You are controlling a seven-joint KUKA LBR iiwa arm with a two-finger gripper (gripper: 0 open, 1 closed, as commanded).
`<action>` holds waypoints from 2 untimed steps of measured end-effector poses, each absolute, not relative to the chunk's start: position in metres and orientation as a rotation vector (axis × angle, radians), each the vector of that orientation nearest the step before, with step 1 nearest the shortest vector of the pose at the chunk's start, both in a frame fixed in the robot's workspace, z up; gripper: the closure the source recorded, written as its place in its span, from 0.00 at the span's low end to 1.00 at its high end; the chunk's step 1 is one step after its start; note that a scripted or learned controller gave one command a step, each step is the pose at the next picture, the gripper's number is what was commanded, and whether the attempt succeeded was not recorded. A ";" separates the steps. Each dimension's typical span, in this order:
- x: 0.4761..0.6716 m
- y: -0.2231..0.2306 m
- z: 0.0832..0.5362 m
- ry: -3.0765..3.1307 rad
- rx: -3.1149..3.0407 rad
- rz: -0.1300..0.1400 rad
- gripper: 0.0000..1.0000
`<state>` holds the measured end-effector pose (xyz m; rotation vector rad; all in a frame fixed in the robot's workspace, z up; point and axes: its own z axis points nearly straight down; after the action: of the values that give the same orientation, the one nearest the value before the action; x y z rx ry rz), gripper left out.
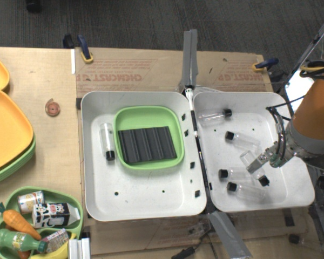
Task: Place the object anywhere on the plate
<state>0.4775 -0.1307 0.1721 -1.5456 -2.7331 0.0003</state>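
Over the right bin (pixel 291 198), the gripper (pixel 257 163) hangs low among vials (pixel 243 140), finger state unclear.

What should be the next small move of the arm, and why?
Probably lower the hand onto the clear vial just beneath it in the right bin and grip it: several vials lie there, and the green plate in the left bin carries only a dark ridged block.

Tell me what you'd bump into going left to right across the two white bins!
Clear tube with a black cap → green plate holding a dark ridged block → divider between the bins → scattered clear tubes → the tool on the arm.
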 end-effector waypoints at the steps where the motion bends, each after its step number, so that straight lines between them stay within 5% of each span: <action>1: 0.478 -0.090 0.222 -2.789 -1.448 0.000 1.00; 2: 0.477 -0.088 0.191 -2.897 -1.210 0.001 1.00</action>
<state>0.4774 -0.0881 0.1907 -1.2104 -2.8965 0.0008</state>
